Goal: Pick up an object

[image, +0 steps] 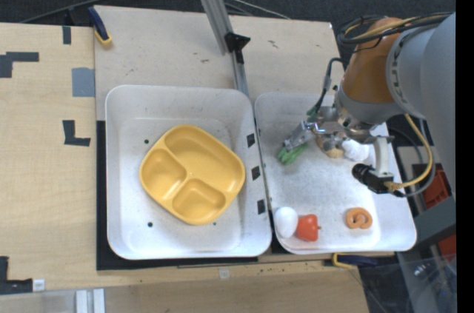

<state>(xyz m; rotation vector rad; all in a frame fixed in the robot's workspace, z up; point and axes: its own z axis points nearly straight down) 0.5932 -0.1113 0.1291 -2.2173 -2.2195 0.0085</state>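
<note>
My gripper (302, 138) reaches down into the upper left part of the right bin (385, 237). Its tip is right over a small green object (290, 153) lying on the bin floor, and it is unclear whether they touch. A tan piece (333, 149) and a white piece (357, 151) lie just right of the gripper, partly under the wrist. Along the front of this bin sit a white egg-shaped object (285, 217), a red pepper-like object (308, 228) and an orange ring (358, 218).
The left bin (122, 156) holds a yellow divided plate (192, 173). A grey metal pole (215, 4) slants in from the top and ends near the wall between the bins. Cables hang beside the arm at the right.
</note>
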